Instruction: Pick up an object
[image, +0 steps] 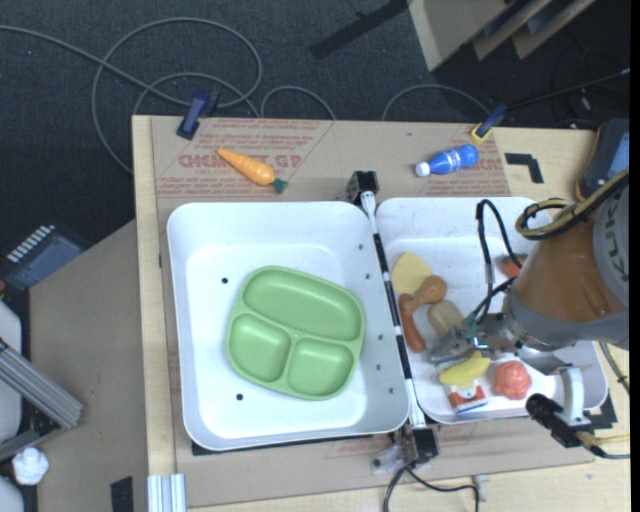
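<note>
1. The left bin (200, 300) on the bench (150, 180) holds one green tray (295, 330) with three compartments, lying flat near the bin's middle; nothing lies in its compartments.
2. Behind the left bin, on the bench board, lies one toy carrot (248, 166), apart from both bins.
3. The right bin (440, 225) touches the left bin along their shared edge. It holds a cluster of small objects: one pale yellow piece (410, 270) at the back, one brown piece (428, 291) just beside it, one red-brown stick-like piece (410, 322) near the dividing edge, and one tan rounded piece (445, 318) next to it.
4. Nearer the front of the right bin lie one yellow object (463, 372), one red-and-white item (468, 400) just in front of it, and one red-orange ball (512, 379) beside them.
5. Behind the right bin, one blue-and-white bottle (448, 161) lies on its side on the bench.
6. The arm (560, 290) reaches in from the right, wrist bent low over the right bin. The claw (458, 345) sits between the tan piece and the yellow object; whether it is spread or pressed together cannot be told.
</note>
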